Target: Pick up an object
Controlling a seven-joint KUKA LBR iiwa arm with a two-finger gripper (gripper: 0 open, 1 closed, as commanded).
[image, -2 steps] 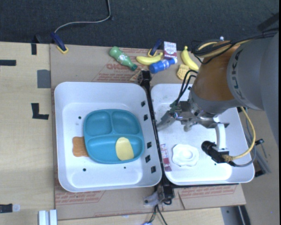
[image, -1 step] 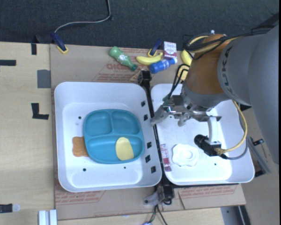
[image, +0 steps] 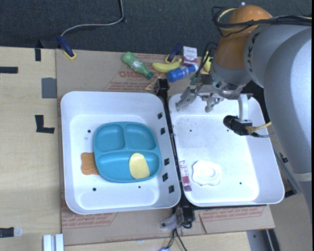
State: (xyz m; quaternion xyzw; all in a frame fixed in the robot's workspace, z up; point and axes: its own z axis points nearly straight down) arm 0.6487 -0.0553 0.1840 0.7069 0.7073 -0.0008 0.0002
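From above, the claw (image: 198, 101) hangs over the far edge of the right bin (image: 261, 190), near its far left corner, its two fingers spread apart with nothing between them. In that bin a white lump (image: 206, 173) lies near the near edge, left of the middle, with bare floor open between it and the claw; a small red-and-white packet (image: 184, 174) sits at the bin's left wall just beside it. The left bin (image: 73, 140) holds a blue divided plate (image: 120, 143) at its middle, a yellow piece (image: 138, 166) in the plate's near right compartment and an orange slab (image: 87, 163) poking from under its left edge. Beyond the bins' far edges on the tabletop (image: 21, 140) lie a green bottle (image: 136, 65), a banana (image: 166, 66) and a blue bottle (image: 179, 73).
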